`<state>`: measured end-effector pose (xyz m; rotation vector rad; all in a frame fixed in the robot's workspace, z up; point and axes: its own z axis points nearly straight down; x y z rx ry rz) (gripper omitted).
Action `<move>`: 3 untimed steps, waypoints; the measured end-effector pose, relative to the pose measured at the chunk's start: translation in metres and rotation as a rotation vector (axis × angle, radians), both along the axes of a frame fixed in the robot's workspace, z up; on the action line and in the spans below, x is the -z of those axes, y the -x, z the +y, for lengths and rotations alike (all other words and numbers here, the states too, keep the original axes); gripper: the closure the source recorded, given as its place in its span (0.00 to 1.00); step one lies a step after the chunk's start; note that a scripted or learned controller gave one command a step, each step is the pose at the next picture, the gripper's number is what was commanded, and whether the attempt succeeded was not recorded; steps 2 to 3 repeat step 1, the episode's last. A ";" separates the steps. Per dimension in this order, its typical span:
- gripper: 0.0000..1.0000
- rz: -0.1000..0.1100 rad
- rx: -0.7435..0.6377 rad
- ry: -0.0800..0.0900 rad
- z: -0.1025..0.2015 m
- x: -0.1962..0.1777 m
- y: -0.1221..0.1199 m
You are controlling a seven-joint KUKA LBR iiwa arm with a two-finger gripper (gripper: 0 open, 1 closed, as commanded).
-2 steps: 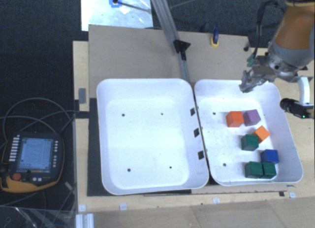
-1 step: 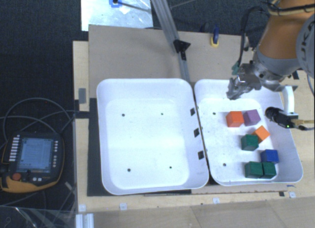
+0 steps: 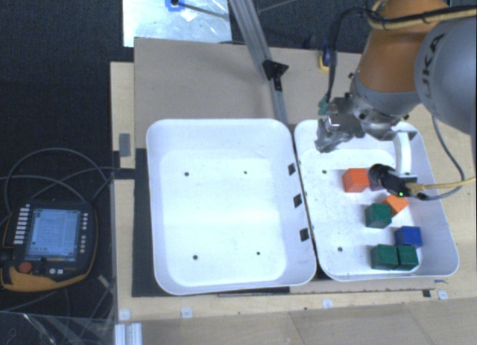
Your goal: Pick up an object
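Right bin [image 3: 332,220] is the reference for everything. The gripper [image 3: 326,141] hangs over the far-left corner of the right bin, just inside its rim, pointing down. Can't tell whether it is released or clenched, the view is too blurred there, and nothing can be seen held in it. The arm [image 3: 399,45] comes in from the right bin's far-right side, its orange band above the bin's far edge.

There are several candidates for the pick, all lying on the right bin's floor:
- The orange block [image 3: 356,179] sits about mid-bin toward the far side, apart from the gripper and on the near-right of it.
- A small orange piece [image 3: 398,204] lies right of the bin's centre.
- A green block [image 3: 378,215] is just beside that piece on the near side; can't tell if they touch.
- A blue block [image 3: 408,235] lies toward the near-right corner.
- A dark green block [image 3: 393,256] sits in the near-right corner, just beside the blue one and close to the bin's near wall.

The left bin [image 3: 223,209] butts against the right bin's left wall. Both rest on a tan bench top [image 3: 201,75]. A slanted metal pole [image 3: 250,27] stands beyond the right bin's far-left corner. A handheld control panel [image 3: 48,245] with a lit screen lies well to the left of the right bin, past the left bin, off the bench top.
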<state>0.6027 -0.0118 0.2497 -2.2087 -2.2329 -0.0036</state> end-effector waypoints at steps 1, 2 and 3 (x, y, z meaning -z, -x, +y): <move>1.00 0.001 -0.001 -0.001 0.059 0.000 0.014; 1.00 0.001 -0.001 -0.001 0.059 0.000 0.014; 1.00 0.001 -0.001 -0.001 0.059 0.000 0.014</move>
